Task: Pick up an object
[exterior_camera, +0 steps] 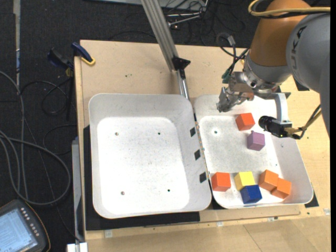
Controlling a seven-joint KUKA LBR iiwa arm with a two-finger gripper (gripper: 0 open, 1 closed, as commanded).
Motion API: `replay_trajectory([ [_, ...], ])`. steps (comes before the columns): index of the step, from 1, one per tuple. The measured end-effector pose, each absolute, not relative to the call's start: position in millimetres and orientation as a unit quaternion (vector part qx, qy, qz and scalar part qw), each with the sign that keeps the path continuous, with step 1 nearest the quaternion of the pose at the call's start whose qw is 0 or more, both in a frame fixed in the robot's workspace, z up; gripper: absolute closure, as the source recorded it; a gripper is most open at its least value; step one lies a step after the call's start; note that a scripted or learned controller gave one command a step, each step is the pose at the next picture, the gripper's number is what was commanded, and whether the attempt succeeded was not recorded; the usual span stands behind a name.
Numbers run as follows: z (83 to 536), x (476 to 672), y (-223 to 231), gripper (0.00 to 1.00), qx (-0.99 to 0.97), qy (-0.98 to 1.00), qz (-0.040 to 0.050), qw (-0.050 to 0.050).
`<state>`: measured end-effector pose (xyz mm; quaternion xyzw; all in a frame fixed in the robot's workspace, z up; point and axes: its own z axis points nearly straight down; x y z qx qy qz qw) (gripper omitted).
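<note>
The right bin (226, 140) holds several small blocks. An orange block (244, 122) lies near its far edge, with a purple block (256, 140) just below it. Along the near edge sit an orange block (221, 181), a yellow block (244, 179), a blue block (251, 193) and two more orange blocks (276, 184). My gripper (227, 104) hangs over the bin's far left corner, up and to the left of the far orange block. Nothing shows between its dark fingers, and whether they are open or shut is hidden.
The left bin (142, 154) stands beside the right one. A metal pole (160, 28) slants across the back of the bench. Blue clamps (71, 56) lie at the bench's far left corner. A black cylinder (273, 125) sticks out from the arm over the right bin.
</note>
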<state>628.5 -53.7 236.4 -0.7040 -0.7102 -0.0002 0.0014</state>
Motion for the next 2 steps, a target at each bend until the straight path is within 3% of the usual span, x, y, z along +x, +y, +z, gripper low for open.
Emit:
replay_trajectory([
  [2,234,620.6,51,1.00,-0.704,-0.710,0.0001,0.002],
])
